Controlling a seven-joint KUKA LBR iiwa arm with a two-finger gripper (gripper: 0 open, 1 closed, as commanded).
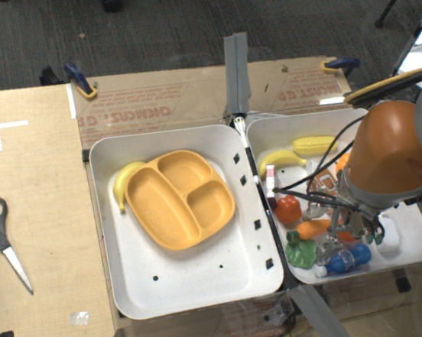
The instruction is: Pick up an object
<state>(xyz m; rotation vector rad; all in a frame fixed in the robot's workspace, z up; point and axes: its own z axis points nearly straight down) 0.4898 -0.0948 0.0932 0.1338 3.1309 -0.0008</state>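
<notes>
The arm's orange band (386, 150) covers much of the right bin (411, 253). The tool (348, 232) sits among cables — its fingers too cluttered to read. A banana (124, 181) lies half under the yellow divided plate (178, 199). The scissors (0, 234) run off the left edge.

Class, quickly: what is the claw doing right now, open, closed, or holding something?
Claw: cannot be told; it hangs low over the toys in the right bin.
</notes>
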